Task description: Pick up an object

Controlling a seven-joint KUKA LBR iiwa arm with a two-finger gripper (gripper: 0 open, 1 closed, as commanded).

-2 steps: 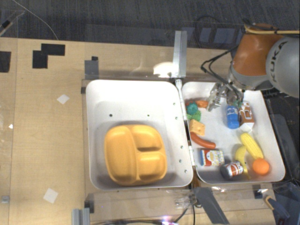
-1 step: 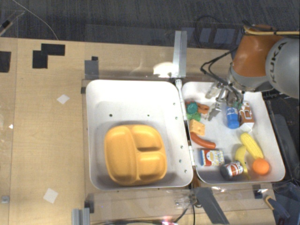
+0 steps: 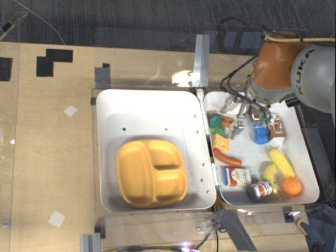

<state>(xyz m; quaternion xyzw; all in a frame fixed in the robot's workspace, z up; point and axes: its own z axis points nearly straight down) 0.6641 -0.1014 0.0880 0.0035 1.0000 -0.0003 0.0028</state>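
The gripper (image 3: 239, 124) hangs low over the upper part of the right bin (image 3: 310, 164), at the end of the grey arm (image 3: 315, 77) with its orange band, which reaches in from the right. Whether it is released or clenched cannot be told from this view, and nothing is seen held by it.

Taking the gripper as the landmark: just to its left lie a green toy (image 3: 216, 122) and an orange piece (image 3: 227, 122), close beside each other. Just below the gripper sits a yellow cheese wedge (image 3: 221, 142), and below that a red sausage (image 3: 227, 158). To its right stands a blue object (image 3: 260, 133), with a small brown-and-white packet (image 3: 276, 126) beyond it. Further down and to the right lie a corn cob (image 3: 282, 163), a yellow fruit (image 3: 269, 173), an orange (image 3: 292, 187), a dark can (image 3: 260, 191) on its side and a small red-and-white carton (image 3: 235, 176).

Well to the left of the gripper, the left bin (image 3: 152, 104) holds a yellow divided tray (image 3: 151, 171). Both bins rest on the wooden desk (image 3: 47, 140).
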